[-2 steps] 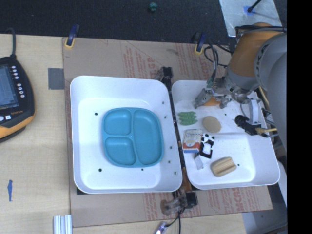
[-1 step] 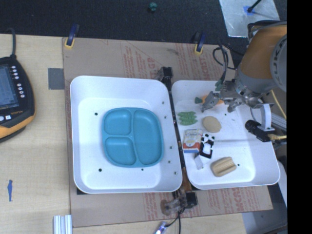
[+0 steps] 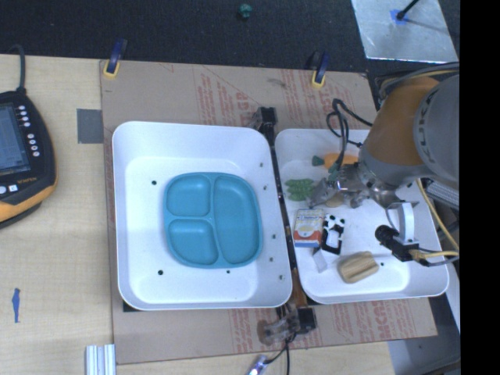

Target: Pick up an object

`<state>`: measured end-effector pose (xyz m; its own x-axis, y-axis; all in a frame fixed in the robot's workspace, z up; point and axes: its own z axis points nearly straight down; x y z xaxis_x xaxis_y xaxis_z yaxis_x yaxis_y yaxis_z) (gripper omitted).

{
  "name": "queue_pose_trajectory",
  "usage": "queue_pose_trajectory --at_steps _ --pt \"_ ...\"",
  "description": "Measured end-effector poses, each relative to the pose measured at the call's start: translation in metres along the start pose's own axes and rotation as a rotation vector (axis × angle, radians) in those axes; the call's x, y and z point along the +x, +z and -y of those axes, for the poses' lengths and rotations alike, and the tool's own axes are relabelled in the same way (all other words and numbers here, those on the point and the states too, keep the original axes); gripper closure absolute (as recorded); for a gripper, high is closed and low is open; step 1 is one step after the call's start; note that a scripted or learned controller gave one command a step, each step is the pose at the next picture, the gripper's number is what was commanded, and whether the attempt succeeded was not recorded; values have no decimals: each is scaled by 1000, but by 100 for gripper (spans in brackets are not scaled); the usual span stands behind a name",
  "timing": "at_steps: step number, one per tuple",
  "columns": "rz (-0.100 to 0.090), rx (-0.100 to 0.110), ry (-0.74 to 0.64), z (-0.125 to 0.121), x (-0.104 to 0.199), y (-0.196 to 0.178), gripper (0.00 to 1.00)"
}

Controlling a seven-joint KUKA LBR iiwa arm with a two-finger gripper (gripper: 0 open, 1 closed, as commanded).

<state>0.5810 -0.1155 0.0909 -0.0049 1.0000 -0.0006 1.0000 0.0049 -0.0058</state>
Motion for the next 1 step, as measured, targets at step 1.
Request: queue_pose_trajectory --at_steps 1 --pt "-1 -2 0 -75 -24 -1 0"
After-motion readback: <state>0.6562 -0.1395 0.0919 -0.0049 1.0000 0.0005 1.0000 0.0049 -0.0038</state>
